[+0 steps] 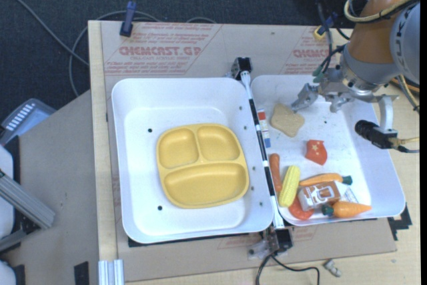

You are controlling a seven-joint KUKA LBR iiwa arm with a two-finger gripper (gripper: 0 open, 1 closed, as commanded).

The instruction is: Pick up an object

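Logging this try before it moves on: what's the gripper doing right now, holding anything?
Gripper: jaws open, holding nothing, above the right bin near the bread slice.

The grey arm with its orange band (390, 17) runs off the right edge. Beside the yellow plastic corn cob (289, 185), a small printed packet (319, 196) covers part of a red piece (label too small to read).
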